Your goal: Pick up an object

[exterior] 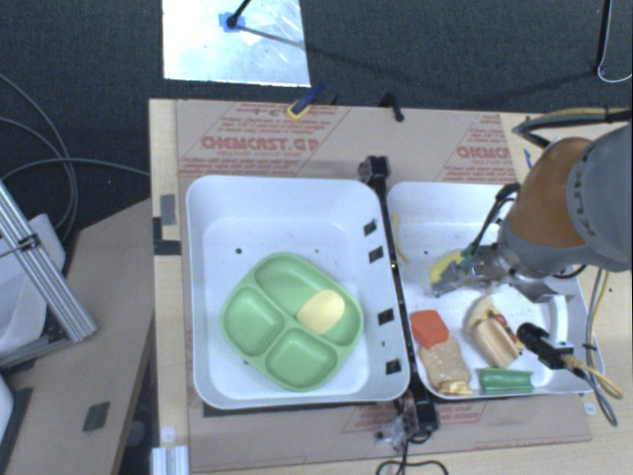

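Yellow piece lies just beside the gripper

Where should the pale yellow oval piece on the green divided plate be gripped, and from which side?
Probably grip the yellow oval piece across its narrower width, coming straight down. It lies alone on the green divided plate, rounded top exposed, nothing crowding its sides.

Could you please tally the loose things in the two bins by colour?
Green: 2, divided plate, small bar
Yellow: 2, oval lump, small piece
Red: 1, block
Tan: 2, slab, hot dog
Total: 7
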`<state>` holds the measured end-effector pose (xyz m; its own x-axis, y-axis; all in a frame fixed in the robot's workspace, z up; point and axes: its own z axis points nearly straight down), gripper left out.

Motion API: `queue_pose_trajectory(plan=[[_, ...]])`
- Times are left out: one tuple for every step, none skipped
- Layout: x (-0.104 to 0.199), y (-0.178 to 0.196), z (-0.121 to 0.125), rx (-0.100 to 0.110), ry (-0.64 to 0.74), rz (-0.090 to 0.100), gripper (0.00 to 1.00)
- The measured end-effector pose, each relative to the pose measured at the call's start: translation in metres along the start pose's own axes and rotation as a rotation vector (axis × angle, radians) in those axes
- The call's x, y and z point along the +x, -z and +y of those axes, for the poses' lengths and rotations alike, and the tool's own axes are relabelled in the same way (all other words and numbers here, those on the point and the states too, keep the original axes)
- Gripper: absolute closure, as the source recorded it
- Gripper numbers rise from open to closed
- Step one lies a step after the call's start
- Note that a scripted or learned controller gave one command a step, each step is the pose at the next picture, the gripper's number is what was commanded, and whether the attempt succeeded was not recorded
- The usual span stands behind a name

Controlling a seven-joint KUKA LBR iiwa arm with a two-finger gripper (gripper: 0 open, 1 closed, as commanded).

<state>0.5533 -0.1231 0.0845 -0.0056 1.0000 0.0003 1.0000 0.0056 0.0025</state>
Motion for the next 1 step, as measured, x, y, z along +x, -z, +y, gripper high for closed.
queue_pose_trajectory(plan=[[0.0433,0.0003,0.0403,-0.003,0.004,0.0,0.0]])
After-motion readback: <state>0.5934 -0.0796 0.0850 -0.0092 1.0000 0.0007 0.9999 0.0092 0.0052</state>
